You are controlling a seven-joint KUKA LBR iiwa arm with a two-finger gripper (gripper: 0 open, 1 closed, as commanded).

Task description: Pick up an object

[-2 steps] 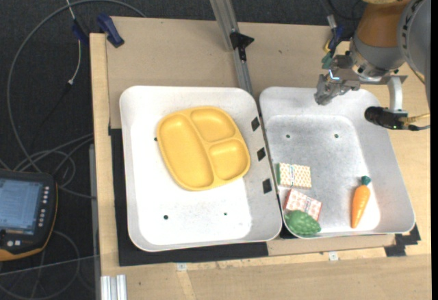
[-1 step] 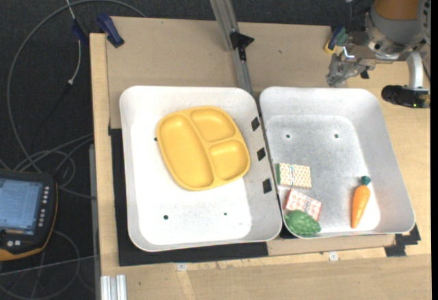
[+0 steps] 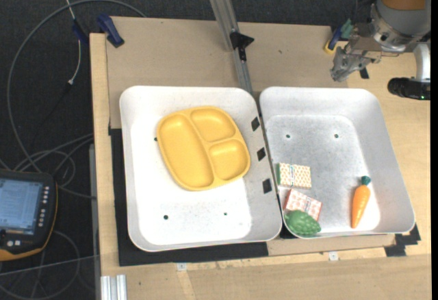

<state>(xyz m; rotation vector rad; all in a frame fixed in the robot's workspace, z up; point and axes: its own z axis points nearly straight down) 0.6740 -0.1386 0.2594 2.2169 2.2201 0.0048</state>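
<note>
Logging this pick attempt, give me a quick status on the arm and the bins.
Gripper above the bench, beyond the right bin's far rim, holding nothing. Carrot, green toy, two small packets untouched at the near edge. Path clear.

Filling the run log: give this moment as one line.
gripper: above bench beyond right bin, holding nothing | carrot, green toy, two packets: right bin | yellow tray: left bin

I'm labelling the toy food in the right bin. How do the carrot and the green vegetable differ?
The carrot is orange with a small green top, long and tapered; the green vegetable is green all over, rounded and lumpy. The carrot lies apart near the bin's right wall, its top pointing away from the front edge; the green vegetable sits at the front left corner, touching a small printed packet. Both lie in the right bin.
</note>
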